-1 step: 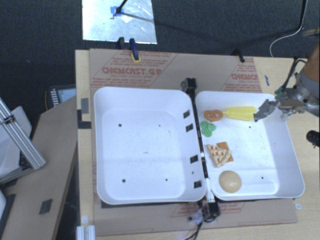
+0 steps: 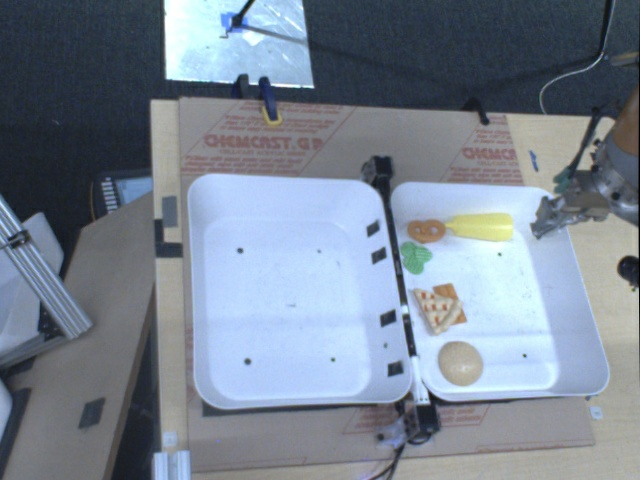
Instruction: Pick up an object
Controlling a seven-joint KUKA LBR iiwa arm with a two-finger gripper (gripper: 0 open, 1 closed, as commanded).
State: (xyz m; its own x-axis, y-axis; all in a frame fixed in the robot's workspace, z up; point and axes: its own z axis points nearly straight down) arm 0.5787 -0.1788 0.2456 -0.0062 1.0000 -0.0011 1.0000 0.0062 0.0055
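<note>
Yellow banana (image 2: 482, 227), pretzel (image 2: 426, 231), green piece (image 2: 416, 258), waffle (image 2: 440, 307) and tan ball (image 2: 461, 362) are grouped along the right bin's (image 2: 570, 298) left edge, with the gripper (image 2: 548, 218), finger state indiscernible, positioned over its far right rim.

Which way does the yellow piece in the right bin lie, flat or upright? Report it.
Flat. The yellow corn-like piece lies on its side on the right bin floor, lengthwise across the view, one end by the orange pretzel-like piece.
</note>
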